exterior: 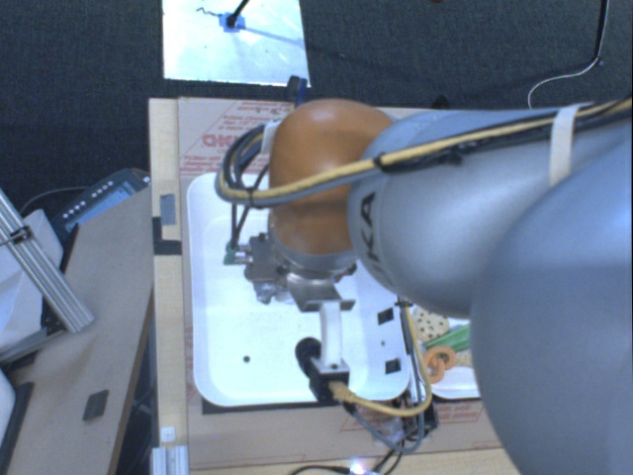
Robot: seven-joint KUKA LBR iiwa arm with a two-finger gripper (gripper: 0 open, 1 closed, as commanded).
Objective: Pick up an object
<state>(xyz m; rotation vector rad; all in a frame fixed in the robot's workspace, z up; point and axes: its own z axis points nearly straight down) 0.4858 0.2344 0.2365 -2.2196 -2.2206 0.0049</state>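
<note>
The arm (475,216) sweeps in from the right of the frame and its orange band (321,166) hangs over the left bin (203,265), with the gripper (289,283) tucked under the wrist at centre frame, pointing down at the bin's white floor. I cannot tell whether that gripper is spread or closed, since the wrist covers it from this angle, and nothing shows in its grasp. The likely pickings sit in the lower right. An orange ring (436,361), a green piece (451,341) and a pale spotted item (427,322) peek out from beneath the arm in the right bin (461,392). In the left bin there is only a small dark speck (246,357) on the bare floor, lower left of the gripper. By my reading this is the approach step, with the pick not yet made. The next move calls for settling on a target, most likely the cluster to the right, then lining the gripper up above it and descending squarely so it closes on the object and not on the bin wall.
</note>
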